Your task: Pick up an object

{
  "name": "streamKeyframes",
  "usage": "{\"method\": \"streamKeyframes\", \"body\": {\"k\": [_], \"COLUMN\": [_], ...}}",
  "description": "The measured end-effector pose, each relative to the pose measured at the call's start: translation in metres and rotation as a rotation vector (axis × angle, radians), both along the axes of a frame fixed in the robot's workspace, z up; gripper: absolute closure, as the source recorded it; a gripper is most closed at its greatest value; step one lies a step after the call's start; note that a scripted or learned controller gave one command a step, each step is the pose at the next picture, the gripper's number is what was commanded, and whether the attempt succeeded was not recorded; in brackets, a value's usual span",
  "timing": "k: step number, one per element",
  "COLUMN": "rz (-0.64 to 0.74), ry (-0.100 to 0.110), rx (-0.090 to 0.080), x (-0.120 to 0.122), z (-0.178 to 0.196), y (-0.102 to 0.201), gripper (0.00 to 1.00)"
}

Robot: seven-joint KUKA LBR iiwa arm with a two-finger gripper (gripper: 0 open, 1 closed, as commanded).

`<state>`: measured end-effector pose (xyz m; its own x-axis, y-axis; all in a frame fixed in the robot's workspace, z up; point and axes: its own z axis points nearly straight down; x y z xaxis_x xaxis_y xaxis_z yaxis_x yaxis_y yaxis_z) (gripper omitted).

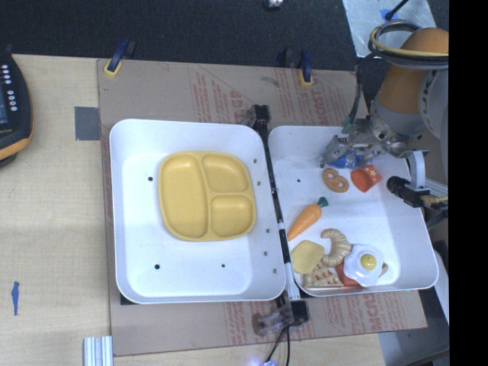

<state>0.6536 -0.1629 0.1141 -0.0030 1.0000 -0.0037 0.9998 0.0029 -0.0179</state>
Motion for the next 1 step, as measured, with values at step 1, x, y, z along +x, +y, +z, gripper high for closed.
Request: {"method": "streamKeyframes", "body": {"k": [1], "rz": [0.001], "ry": [-0.006], "rx": [-0.004], "x": [0.0008], "z": [0.0111], "y": [-0.0013], "gripper": [1.00]}}
